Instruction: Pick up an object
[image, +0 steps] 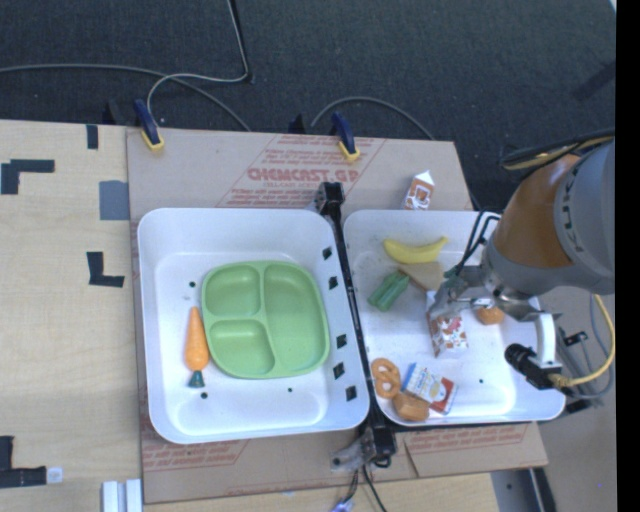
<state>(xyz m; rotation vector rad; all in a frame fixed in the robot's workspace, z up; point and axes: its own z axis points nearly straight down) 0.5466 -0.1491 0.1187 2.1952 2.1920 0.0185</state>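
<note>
hand (447, 300): low in right bin (520, 400), fingers closed on top of small carton (449, 332) | carton: upright, mid-bin, below banana (415, 249), right of green block (388, 290) | left bin (160, 300): green divided plate (265, 318), carrot (196, 341) beside it

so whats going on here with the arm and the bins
The arm reaches in from the right over the right bin, its claw down among the clutter, right above a small carton. Whether it has a grip on anything can't be told. Around it lie a banana, a green piece, a pretzel and a small packet. The left bin holds a green divided plate with a toy carrot beside it.
</note>
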